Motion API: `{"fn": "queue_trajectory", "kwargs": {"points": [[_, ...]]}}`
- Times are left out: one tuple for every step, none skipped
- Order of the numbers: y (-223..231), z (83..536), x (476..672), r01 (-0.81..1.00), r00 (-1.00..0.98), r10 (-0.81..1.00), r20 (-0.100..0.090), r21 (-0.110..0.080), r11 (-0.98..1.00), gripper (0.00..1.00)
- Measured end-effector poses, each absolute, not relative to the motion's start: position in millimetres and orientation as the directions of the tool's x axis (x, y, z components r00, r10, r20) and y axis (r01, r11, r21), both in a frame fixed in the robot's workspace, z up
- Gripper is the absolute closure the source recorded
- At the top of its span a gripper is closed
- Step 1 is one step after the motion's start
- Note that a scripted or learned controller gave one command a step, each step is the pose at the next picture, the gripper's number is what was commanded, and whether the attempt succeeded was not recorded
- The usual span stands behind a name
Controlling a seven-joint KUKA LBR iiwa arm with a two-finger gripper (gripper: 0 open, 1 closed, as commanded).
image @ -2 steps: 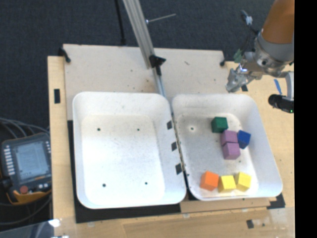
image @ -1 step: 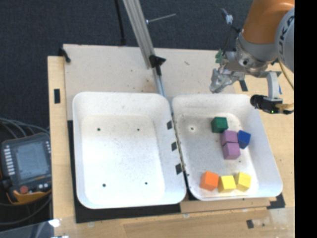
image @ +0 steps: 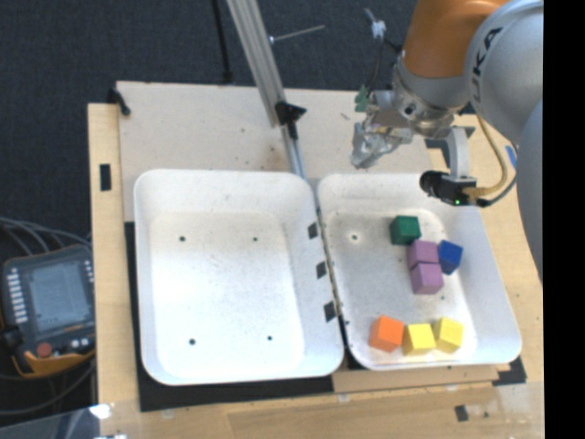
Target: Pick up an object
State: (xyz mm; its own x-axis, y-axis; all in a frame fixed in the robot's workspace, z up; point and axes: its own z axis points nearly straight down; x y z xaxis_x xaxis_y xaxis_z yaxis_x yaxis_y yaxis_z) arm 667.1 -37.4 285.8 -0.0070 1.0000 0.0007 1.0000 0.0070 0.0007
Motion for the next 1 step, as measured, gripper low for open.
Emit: {"fn": "queue_trajectory", "kwargs": {"points": [[10.5,280.2,662.2,1.0,-0.006,1.0,0.0,-0.002,0.006,1.0]]}}
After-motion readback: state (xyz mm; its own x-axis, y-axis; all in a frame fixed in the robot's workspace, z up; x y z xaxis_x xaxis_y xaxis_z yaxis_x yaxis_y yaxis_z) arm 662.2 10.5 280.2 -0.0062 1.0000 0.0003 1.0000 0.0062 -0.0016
